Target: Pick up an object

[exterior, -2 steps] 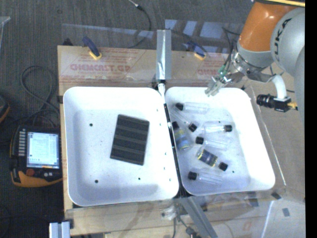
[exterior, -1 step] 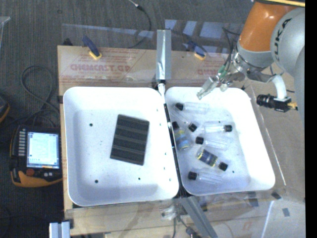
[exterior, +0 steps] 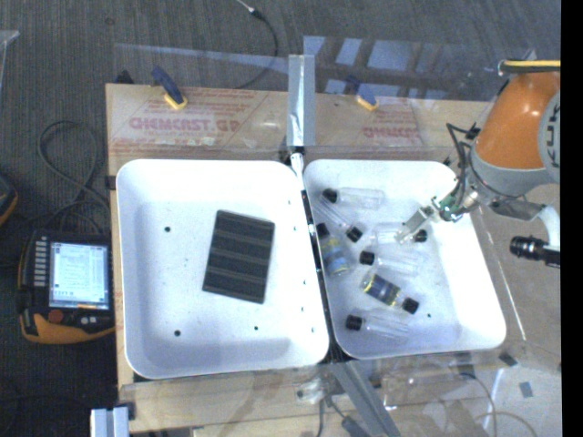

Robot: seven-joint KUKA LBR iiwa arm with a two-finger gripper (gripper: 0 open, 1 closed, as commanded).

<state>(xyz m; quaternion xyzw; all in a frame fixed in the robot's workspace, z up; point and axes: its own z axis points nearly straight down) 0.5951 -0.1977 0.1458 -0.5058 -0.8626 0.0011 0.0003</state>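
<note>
Right bin [exterior: 474,321] holds a scatter of small clear vials [exterior: 378,289] with black caps, lying on their sides from its far-left corner down to the near edge; left bin [exterior: 146,244] carries one dark ribbed slab [exterior: 239,256] mid-floor. Hand [exterior: 421,223] hangs over the right bin's far-right part, beside a vial; whether spread or pressed together, cannot tell. Vials look light, stiff, slick, prone to roll, perhaps breakable; best pinched across the barrel, near the cap.
</note>
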